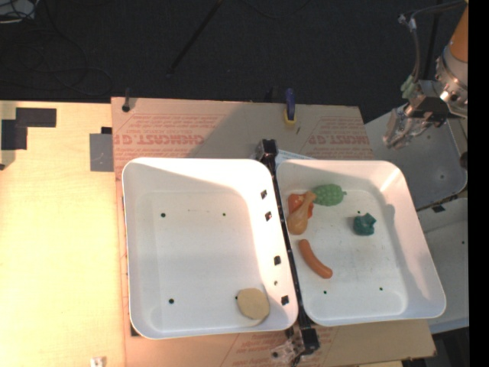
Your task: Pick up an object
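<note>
My gripper (403, 129) hangs high at the right, above and beyond the far right corner of the right bin (424, 281), with nothing seen between its fingers. In the right bin lie an orange-red sausage (314, 258), a dark green toy (364, 224), a light green bumpy piece (328, 195) and an orange-and-red piece (299, 211) against the left wall. A tan round disc (253, 304) rests in the left bin (145, 281) at its near right corner.
A black divider clamp (276, 228) runs between the two bins. A blue-and-yellow clip (289, 106) stands on the cardboard behind them. Light wooden bench surface (53, 243) stretches to the left.
</note>
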`<action>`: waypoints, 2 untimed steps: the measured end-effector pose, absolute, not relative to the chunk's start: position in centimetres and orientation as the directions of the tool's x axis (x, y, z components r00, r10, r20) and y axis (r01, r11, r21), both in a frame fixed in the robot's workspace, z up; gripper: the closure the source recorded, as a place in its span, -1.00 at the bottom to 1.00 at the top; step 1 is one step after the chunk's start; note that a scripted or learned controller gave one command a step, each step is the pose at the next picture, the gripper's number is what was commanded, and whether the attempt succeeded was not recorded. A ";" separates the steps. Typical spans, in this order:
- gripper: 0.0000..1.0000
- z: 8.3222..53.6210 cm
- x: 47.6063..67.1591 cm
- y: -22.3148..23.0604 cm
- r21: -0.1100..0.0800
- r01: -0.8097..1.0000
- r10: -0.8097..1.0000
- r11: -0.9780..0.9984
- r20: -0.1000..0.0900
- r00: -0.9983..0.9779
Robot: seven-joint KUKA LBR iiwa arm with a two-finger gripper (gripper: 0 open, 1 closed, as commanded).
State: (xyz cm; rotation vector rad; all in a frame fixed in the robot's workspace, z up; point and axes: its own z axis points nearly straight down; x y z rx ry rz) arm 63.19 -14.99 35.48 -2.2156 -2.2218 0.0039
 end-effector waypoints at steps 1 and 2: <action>1.00 46.4 56.0 -21.5 0.004 1.000 1.000 -0.005 -0.003 0.005; 1.00 30.8 59.1 -21.1 -0.012 1.000 1.000 0.002 0.003 -0.002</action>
